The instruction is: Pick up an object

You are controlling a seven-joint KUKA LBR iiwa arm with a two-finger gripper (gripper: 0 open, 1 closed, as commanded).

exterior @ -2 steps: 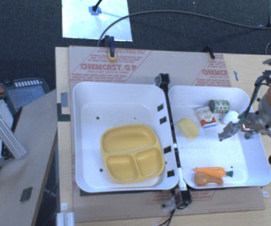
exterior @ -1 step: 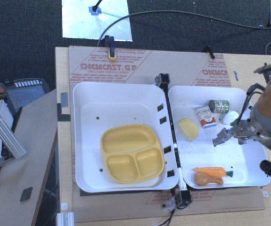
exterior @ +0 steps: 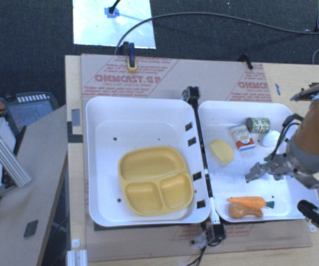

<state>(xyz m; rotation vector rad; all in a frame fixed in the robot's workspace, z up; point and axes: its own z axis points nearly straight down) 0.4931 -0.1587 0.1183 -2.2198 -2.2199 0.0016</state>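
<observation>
The right bin (exterior: 292, 108) holds several small items. A pale yellow lump (exterior: 221, 151) lies near its left wall. A red and white carton (exterior: 242, 137), a green and silver can (exterior: 258, 125) and a white rounded piece (exterior: 270, 138) sit toward the back. An orange carrot with a green tip (exterior: 252, 202) lies at the front, touching a tan-orange lump (exterior: 241, 211). My gripper (exterior: 256, 173) hangs over the middle of this bin, above bare floor, between the yellow lump and the carrot. Nothing shows in its grasp.
The left bin (exterior: 101, 148) bears a yellow divided tray (exterior: 155, 179). A black divider with clips (exterior: 198, 148) runs between the bins. The arm's grey and orange wrist (exterior: 314, 137) covers the right bin's right side. A grey side table (exterior: 20, 176) stands at the left.
</observation>
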